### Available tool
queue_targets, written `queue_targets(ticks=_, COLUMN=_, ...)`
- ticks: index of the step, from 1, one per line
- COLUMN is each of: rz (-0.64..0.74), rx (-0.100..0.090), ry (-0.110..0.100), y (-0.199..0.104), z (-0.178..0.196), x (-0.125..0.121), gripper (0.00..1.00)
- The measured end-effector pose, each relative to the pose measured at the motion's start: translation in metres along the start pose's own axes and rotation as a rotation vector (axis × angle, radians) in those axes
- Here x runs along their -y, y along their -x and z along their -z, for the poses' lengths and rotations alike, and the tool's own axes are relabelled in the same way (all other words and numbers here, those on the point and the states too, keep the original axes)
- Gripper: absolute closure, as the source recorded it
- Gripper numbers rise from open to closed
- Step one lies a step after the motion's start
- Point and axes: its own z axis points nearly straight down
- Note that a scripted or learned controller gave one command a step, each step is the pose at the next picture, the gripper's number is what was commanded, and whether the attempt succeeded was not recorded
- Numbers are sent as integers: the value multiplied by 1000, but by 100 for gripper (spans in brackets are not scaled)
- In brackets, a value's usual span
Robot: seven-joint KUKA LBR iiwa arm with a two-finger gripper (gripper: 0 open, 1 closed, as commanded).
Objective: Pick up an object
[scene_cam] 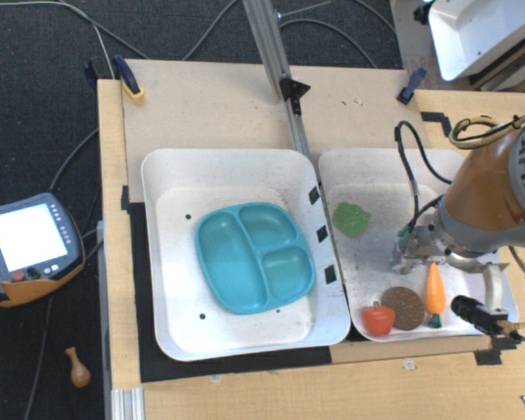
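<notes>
In the right bin (367,169) lie a green leafy lump (352,220) near its left wall, a brown round disc (404,306), a red tomato-like piece (378,319) and an orange carrot (434,289) along the front edge. My gripper (409,255) hangs low over the bin floor, just above the brown disc and left of the carrot. Nothing shows between it and the floor. The arm's grey wrist and orange band (490,182) cover the bin's right side.
The left bin (171,234) holds a teal divided plate (255,256). A metal pole (276,51) slants down to the gap between the bins. Black cables (409,160) loop over the right bin. A handheld pendant (26,248) lies off the bench at the left.
</notes>
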Motion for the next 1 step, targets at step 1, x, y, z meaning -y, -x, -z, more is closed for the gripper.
queue_targets(ticks=1, rz=3, rx=-1, ry=-2, y=-7, z=62, x=-3, gripper=100)
